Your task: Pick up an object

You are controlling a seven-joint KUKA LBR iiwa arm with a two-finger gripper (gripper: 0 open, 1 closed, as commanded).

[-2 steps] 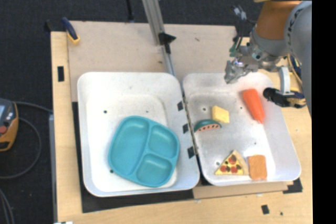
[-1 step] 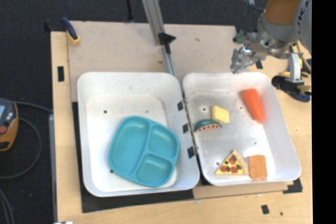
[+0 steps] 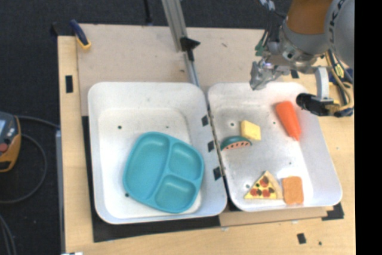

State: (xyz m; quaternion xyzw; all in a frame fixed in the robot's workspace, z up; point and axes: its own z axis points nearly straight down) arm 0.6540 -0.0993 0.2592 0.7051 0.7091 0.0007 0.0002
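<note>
Hovering over right white bin [image 3: 310,188] far edge: grey two-finger gripper [image 3: 260,77], grip state impossible to tell, nothing seen held. Orange carrot-shaped toy [image 3: 288,119] near bin's right edge, nearest candidate, unlifted. Pick not yet begun; descent, grasp, lift remain.

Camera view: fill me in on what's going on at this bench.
The arm's pincer hangs over the back edge of the right bin, with nothing between its fingers. In that bin lie a carrot, a cheese wedge, a watermelon slice, a pizza slice and a toast piece. The left bin holds a teal divided plate.
</note>
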